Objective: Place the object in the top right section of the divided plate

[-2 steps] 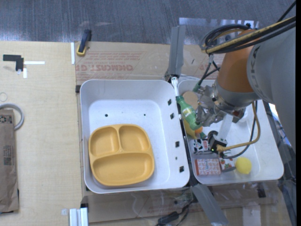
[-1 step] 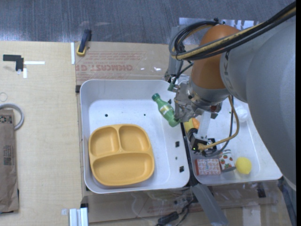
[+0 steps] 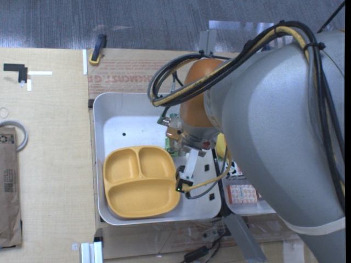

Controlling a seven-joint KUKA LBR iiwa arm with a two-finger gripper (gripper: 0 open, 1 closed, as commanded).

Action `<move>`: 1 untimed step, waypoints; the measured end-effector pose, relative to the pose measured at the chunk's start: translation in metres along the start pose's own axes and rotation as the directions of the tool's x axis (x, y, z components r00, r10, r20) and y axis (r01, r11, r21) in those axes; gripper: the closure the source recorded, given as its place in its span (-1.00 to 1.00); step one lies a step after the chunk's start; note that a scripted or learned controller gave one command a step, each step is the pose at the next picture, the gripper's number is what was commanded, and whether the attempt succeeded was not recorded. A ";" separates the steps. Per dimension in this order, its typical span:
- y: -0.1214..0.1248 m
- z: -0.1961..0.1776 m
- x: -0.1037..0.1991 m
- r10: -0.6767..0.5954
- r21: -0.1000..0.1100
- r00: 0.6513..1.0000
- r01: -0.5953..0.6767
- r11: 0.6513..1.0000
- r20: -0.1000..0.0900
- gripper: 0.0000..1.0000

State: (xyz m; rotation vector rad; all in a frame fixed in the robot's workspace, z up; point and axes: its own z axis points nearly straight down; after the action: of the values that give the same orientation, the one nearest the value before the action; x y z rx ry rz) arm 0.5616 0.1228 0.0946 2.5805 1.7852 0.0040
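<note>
A yellow divided plate [image 3: 140, 188] lies in the front of the left white bin [image 3: 126, 122], with two small sections at the back and one large section at the front; all three look bare. My gripper [image 3: 174, 140] hangs just beyond the plate's top right section, mostly hidden under the orange-banded wrist. A small green thing [image 3: 172, 146] shows at the gripper's tip, close to the plate's rim; whether it is gripped is hidden.
In the right bin a yellow object [image 3: 221, 145] peeks out beside the wrist, and a red and white packet [image 3: 242, 193] lies near the front. The big grey arm covers most of the right bin. A brown paper bag [image 3: 8, 185] lies at the bench's left edge.
</note>
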 end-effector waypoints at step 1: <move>0.008 0.001 0.064 -0.169 -0.002 0.986 0.169 0.986 -0.001 1.00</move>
State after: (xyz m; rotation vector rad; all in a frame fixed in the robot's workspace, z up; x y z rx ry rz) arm 0.5916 0.1803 0.0940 2.4191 1.9971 0.0071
